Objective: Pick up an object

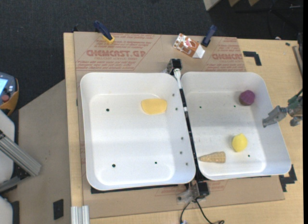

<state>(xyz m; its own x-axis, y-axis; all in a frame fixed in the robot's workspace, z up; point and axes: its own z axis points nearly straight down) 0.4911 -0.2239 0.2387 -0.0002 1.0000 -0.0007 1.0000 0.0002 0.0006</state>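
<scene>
Currently the gripper sits low over the right bin's right rim, presumably poised to reach in; its state cannot be told, being cut off and small. Candidates lie apart: purple ball, yellow ball, cone; yellow lump in the left bin.

A small grey metal gripper with angular fingers was seen, joined to a darker part with greenish and orange flecks.
</scene>
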